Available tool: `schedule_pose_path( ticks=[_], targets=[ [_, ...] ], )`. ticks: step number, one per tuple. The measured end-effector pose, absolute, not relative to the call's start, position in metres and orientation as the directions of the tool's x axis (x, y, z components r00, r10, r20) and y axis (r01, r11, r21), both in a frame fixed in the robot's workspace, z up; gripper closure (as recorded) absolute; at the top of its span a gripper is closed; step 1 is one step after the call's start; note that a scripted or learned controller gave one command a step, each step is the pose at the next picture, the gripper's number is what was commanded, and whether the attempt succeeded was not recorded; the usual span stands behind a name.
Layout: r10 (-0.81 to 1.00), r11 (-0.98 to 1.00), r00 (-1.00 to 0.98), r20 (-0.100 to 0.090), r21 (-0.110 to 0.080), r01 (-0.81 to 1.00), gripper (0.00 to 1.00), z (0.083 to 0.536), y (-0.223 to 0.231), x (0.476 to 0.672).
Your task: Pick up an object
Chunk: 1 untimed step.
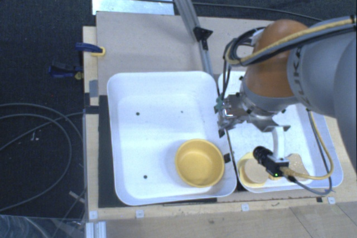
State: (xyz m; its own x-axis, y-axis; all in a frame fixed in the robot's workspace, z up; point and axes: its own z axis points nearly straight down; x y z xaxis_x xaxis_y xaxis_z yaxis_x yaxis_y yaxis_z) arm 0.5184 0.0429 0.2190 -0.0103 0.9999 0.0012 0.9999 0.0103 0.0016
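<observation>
Two white bins on the bench: one (146,98) holds the single yellow bowl (199,162), upright. Just right of that bowl, in the other bin (304,131), lies one pale tan thing (251,173), partly hidden. The jaws hang beyond the bowl; wide or narrow, I cannot tell.

Arm (326,72): my casing is grey, smooth and rounded, with dark lettering partly legible on its side. Orange band (276,58): glossy and dome-shaped above my wrist. Black cables (233,50): looped beside the band. Gripper (222,120): small, dark metal, below a pale grey flange.
</observation>
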Motion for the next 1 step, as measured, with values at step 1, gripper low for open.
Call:
schedule_pose_path(
  ticks=[1],
  targets=[
    [1.0, 0.011, -0.011, 0.002, 0.002, 1.0, 1.0, 0.2158, 0.0995, 0.5275]
  ],
)
